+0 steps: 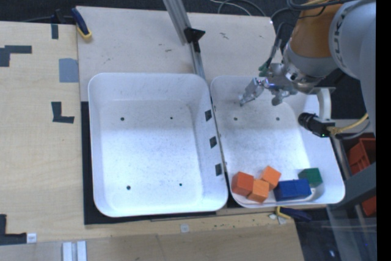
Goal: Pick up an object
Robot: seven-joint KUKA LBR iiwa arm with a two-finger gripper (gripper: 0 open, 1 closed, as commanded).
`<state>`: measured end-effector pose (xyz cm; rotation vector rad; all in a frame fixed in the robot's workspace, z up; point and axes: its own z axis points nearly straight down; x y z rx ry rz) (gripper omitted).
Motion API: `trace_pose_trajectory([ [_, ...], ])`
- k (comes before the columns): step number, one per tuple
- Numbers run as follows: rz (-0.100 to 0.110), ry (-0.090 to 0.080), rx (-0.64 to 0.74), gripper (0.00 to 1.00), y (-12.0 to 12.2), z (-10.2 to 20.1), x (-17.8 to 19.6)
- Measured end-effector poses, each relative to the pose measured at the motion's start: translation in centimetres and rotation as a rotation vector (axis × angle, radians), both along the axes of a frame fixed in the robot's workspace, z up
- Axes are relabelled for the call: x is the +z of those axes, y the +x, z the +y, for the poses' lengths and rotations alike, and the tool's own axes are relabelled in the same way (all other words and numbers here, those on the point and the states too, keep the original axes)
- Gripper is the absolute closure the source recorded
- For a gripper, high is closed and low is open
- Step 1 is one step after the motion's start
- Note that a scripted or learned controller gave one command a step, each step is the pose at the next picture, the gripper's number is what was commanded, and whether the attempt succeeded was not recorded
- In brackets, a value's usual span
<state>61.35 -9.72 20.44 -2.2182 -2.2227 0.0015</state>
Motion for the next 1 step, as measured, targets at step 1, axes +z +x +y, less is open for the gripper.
trace_pose_trajectory([
  [1,0.004,-0.001,-0.005,0.0,-3.81,-4.57,-11.58],
])
